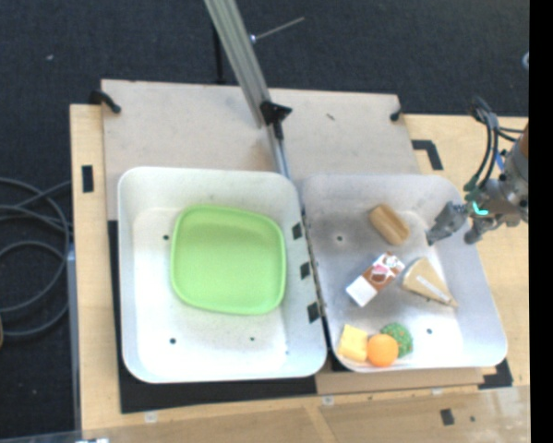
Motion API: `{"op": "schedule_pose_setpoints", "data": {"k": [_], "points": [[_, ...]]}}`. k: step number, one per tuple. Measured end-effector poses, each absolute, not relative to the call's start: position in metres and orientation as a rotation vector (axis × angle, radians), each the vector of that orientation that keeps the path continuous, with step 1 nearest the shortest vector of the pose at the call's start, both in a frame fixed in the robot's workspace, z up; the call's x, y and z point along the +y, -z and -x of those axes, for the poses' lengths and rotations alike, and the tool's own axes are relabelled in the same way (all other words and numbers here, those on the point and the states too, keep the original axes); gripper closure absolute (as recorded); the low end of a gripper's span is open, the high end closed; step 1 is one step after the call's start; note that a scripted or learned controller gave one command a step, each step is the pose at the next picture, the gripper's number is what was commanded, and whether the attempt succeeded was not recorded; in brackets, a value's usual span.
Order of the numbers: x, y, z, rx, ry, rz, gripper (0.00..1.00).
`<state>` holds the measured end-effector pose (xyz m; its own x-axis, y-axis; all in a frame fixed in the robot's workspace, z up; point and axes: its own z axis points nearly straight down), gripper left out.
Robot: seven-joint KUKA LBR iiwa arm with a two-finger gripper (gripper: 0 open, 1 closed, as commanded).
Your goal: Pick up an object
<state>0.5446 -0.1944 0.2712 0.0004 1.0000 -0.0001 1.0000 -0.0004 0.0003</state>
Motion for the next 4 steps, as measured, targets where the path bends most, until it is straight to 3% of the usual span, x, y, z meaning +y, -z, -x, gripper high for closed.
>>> {"op": "schedule_pose_setpoints", "data": {"k": [1, 4], "points": [[-0.194, -0.271, -0.545, 2.221, 0.000, -2.222, 0.00], [-0.195, -0.127, -0.540, 2.220, -0.003, -2.221, 0.00]]}}
